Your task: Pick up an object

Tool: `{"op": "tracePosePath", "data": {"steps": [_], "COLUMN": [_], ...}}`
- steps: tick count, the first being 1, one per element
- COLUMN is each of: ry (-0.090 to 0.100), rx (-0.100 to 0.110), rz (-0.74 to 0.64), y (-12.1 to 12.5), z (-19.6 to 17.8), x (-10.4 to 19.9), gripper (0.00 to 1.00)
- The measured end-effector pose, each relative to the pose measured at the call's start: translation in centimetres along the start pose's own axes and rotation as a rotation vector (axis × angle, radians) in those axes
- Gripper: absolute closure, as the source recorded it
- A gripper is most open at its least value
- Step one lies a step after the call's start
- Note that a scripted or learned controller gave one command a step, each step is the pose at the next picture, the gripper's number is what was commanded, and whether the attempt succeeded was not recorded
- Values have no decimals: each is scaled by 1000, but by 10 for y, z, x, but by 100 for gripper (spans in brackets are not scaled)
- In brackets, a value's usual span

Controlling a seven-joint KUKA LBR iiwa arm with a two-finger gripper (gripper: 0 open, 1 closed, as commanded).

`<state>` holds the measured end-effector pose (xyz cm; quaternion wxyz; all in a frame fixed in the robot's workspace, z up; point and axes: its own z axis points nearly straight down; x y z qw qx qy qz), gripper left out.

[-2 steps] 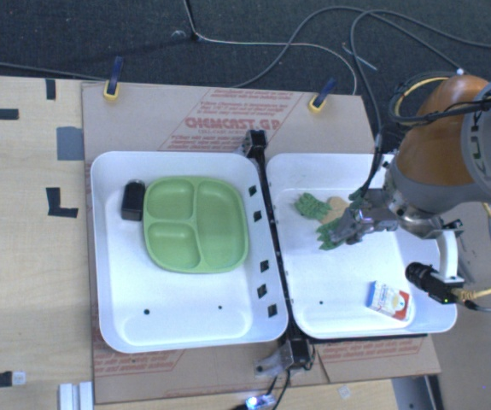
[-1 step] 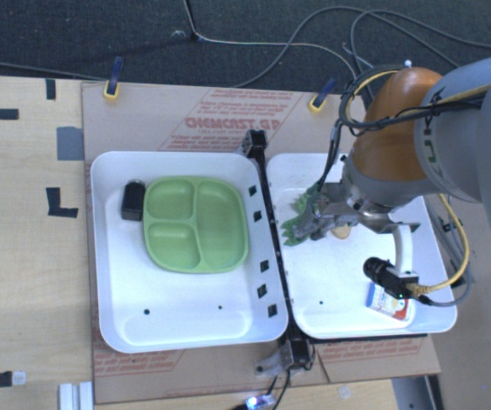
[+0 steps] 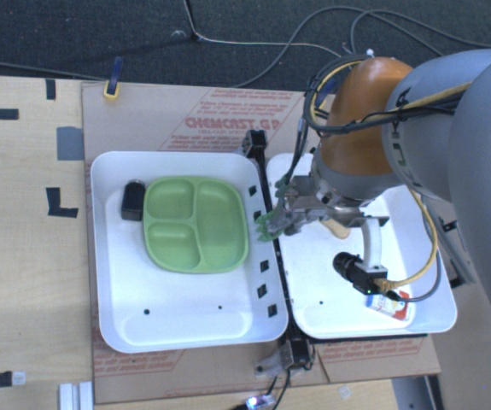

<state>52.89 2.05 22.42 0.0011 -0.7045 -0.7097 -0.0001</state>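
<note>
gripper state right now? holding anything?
Gripper: cannot be told. It sits low at the left edge of the right bin, by the divider, next to something small and green; a grasp is not visible.

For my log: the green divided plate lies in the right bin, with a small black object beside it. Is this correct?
Not quite. The camera view shows the green divided plate in the left bin, not the right one. The small black object does lie beside it.
</note>
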Motion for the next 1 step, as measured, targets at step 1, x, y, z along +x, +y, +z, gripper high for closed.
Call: {"op": "tracePosePath", "data": {"steps": [1], "ry": [-1], "rx": [2], "rz": [0], "y": [0], "z": [8], "x": [54], "gripper": [100]}}
